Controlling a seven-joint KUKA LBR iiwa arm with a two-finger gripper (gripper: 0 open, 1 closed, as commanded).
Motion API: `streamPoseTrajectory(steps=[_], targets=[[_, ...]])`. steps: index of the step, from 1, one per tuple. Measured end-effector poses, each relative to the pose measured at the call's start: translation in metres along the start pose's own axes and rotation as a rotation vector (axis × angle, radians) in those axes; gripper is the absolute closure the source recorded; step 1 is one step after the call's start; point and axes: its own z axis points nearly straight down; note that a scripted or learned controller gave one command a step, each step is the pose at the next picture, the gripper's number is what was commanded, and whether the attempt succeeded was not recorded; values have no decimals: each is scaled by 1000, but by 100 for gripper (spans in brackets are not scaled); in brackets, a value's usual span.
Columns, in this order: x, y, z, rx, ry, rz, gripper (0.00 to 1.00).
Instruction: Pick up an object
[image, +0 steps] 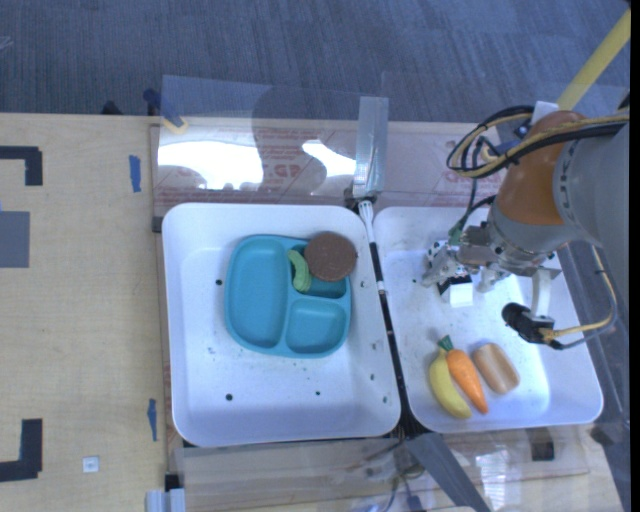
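hovering claw (452, 272) in right bin | carrot (464, 379) below, apart | grip state unclear

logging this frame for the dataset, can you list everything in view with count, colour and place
left bin: 1, white, left half of bench
right bin: 1, white, beside the left bin
divided tray: 1, blue, inside left bin
patty: 1, brown round, on tray's upper right corner
green piece: 1, green, in the tray beside the patty
banana: 1, yellow, right bin, near front
carrot: 1, orange, lying against the banana
bread roll: 1, tan, right of the carrot
arm: 1, grey with orange band, over right bin
gripper: 1, low over right bin's back part
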Motion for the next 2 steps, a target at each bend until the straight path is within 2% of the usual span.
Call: streamPoseTrajectory(steps=[1, 2], targets=[[-1, 0, -6, 5, 2, 2, 100], [56, 30, -95, -2, 2, 12, 100]])
